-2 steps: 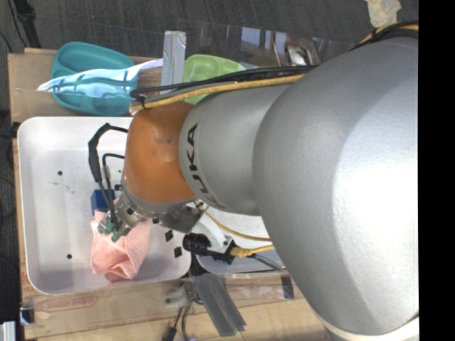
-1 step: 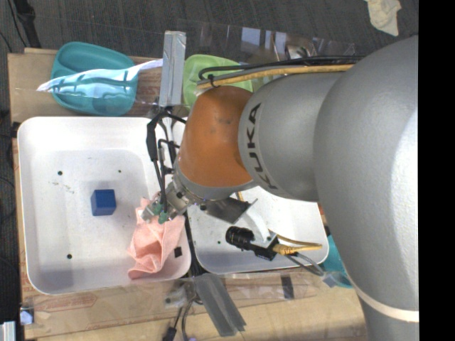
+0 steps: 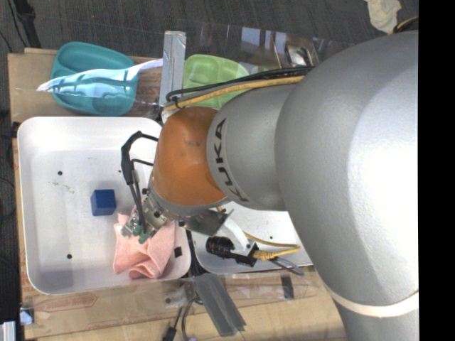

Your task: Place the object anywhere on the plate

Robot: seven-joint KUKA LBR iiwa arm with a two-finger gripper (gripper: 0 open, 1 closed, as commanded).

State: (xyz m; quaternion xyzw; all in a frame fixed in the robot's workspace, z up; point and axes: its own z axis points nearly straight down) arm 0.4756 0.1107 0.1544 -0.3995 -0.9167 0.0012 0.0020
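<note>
A blue cube (image 3: 104, 202) lies on the floor of the left bin (image 3: 43, 162). To its lower right, a crumpled pink cloth (image 3: 147, 253) sits against the bin's right wall. My gripper (image 3: 140, 231) hangs from the orange wrist band (image 3: 186, 158) and is right over the cloth's upper edge, a short way right of the cube. A small greenish bit shows at the gripper's tip. A light green dish (image 3: 213, 73) rests behind the bins. My arm covers most of the right bin (image 3: 274, 231).
A teal scoop-shaped container (image 3: 92, 77) with a pale plastic sheet over it sits beyond the left bin's far edge. Black and yellow cables (image 3: 242, 251) trail over the right bin's near part. The wooden bench edge (image 3: 85, 300) runs along the front.
</note>
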